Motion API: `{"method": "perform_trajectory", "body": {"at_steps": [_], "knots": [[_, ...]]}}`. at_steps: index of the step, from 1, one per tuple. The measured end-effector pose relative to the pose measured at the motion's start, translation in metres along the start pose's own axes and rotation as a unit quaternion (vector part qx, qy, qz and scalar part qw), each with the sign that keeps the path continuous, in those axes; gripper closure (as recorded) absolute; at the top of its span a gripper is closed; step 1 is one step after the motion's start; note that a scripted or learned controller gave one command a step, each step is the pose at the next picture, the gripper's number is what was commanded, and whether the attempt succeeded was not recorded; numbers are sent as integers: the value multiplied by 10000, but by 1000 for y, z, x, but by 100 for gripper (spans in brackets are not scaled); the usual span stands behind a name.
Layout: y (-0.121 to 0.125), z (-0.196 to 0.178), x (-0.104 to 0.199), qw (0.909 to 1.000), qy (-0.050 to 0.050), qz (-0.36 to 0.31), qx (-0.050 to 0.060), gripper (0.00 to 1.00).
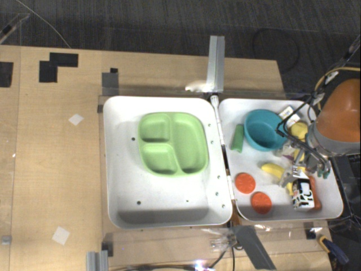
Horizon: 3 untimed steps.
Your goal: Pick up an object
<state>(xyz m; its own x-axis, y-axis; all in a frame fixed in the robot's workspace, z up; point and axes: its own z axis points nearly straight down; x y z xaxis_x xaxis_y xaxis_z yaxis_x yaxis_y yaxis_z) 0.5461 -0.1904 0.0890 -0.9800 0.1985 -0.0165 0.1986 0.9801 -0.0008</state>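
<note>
The right bin [336, 212] holds several small things. A teal bowl [263, 130] stands at its back with a green block [237, 138] leaning to its left. A yellow banana-shaped piece [272, 170] lies in the middle. Two orange discs [245, 183] [261, 202] rest near the front left. A black-and-white patterned carton [303, 196] sits at the front right beside an orange piece [315, 200]. My gripper [295, 173] reaches in from the right, low over the bin between the yellow piece and the carton. Cables and the wrist hide much of it.
The left bin [121, 208] carries a light green divided plate [172, 143]. A metal divider [221, 151] runs between the bins. Another yellow object [299, 130] lies behind the wrist by the bowl. The arm's orange band [344, 112] hangs over the right bin's right edge.
</note>
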Motion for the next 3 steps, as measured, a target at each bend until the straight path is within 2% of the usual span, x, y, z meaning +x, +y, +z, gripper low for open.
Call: {"method": "perform_trajectory", "body": {"at_steps": [1,2,3], "knots": [[7,0,-1,9982,22,606,5,0],[20,-1,39,9919,-8,1270,0,0],[55,0,-17,9986,14,530,9,0]]}}
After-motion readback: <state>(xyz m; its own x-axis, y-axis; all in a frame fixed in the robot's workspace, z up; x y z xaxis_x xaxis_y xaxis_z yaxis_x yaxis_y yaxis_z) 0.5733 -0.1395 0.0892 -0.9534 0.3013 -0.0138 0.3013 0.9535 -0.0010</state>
